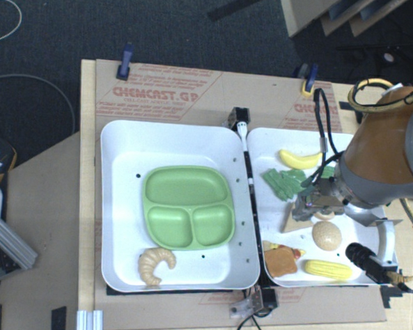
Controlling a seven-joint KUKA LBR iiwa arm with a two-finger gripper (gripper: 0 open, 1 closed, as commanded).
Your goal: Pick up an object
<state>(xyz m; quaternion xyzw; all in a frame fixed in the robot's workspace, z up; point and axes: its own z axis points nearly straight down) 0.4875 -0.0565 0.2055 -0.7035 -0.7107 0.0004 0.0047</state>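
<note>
We judge the step in hand to be the descent onto a pick in the right bin point(260, 147), where the arm point(385, 147) reaches in from the right and its gripper point(314, 206) sits low over the middle of that bin. The gripper is dark and crowded by its own housing, so we cannot tell how its claw stands, nor whether anything lies between the tips. The likeliest targets lie close around it: a green leafy toy point(283, 181) toward the bin's far left, a tan wedge point(291, 222) just under the gripper, and a pale round ball point(326, 235) just beside it toward the near edge. To do this well we would settle on one piece and come straight down over its middle. The ball is smooth and rounded and may well squirt out of a shallow pinch, while the wedge looks flat and thin and needs the tips right down at the bin floor. A glossy yellow banana point(299, 159) lies by the far edge; a bumpy ear of corn point(328, 270) and a brown-and-red toy point(281, 260) — perhaps a sandwich — sit along the near edge, all plastic-looking. In the left bin point(114, 190) a matte green divided plate point(188, 207) fills the middle and a ridged beige croissant point(156, 264) rests near the near left corner.
</note>
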